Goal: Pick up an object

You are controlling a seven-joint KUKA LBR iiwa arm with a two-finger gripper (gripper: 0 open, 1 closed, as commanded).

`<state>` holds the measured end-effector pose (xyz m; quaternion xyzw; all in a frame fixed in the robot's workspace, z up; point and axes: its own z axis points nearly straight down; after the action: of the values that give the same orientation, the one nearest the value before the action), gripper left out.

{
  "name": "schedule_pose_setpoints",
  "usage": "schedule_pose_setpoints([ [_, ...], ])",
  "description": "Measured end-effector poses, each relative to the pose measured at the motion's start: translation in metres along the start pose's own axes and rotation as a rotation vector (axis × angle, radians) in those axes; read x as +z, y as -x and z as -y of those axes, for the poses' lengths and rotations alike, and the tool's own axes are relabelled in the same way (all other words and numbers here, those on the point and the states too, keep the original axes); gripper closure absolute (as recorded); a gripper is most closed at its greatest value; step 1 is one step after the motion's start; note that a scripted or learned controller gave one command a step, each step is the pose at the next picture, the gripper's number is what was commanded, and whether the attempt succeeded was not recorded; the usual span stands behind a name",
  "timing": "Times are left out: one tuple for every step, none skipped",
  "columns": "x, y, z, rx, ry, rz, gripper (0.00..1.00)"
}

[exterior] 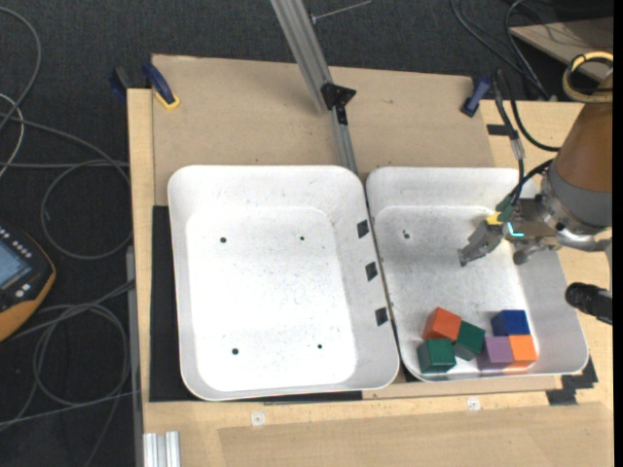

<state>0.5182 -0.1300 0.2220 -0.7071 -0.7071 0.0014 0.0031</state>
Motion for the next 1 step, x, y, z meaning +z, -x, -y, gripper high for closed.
schedule_pose_setpoints([
  [-0.0023, 0.0001, -0.0011, -0.001, 0.006, 0.001, 0.00],
])
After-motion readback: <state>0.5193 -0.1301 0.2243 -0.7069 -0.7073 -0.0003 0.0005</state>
